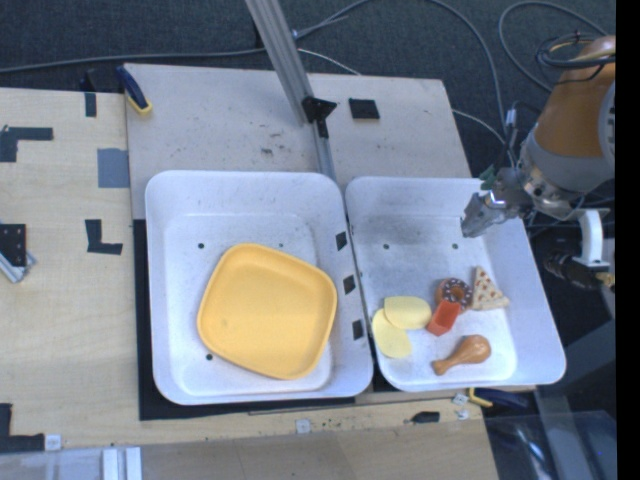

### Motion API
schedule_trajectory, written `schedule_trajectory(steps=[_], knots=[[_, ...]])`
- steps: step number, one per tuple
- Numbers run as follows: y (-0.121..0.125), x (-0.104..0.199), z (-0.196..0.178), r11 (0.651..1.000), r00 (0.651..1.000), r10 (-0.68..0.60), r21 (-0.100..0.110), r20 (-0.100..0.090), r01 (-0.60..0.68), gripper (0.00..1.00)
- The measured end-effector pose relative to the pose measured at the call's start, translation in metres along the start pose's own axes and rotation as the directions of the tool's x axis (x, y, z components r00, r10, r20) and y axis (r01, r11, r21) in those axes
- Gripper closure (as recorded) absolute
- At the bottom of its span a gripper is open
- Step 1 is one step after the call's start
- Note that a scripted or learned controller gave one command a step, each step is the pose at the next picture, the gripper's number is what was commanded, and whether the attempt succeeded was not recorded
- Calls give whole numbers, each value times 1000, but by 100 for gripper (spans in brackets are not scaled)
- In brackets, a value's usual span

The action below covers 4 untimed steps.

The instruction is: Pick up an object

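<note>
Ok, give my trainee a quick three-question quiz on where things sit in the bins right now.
1. True or false: the yellow plate lies in the left bin.
2. Which is nearest the right bin's front edge? A) donut B) chicken drumstick C) pizza slice
3. Over which bin is the end effector?

Key: 1 true; 2 B; 3 the right bin.

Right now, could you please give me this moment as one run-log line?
pincer: above right bin's far right, nothing seen held | toys: near end | yellow plate: left bin | pick: not done
</note>
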State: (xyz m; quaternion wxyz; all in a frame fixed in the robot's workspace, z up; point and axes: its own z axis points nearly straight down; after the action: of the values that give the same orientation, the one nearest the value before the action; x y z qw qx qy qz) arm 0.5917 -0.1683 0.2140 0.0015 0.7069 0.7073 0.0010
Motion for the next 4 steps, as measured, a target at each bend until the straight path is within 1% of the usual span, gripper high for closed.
schedule_trajectory(steps=[1, 2, 3, 4], knots=[[-2, 59, 5, 1000, 1000, -5, 4, -2, 5, 100], [-8, 113, -9, 1000, 1000, -5, 3, -2, 5, 100], [-12, 165, 0, 1000, 1000, -4, 5, -2, 4, 100], [-27, 211, -4, 1000, 1000, -4, 4, -2, 4, 100]])
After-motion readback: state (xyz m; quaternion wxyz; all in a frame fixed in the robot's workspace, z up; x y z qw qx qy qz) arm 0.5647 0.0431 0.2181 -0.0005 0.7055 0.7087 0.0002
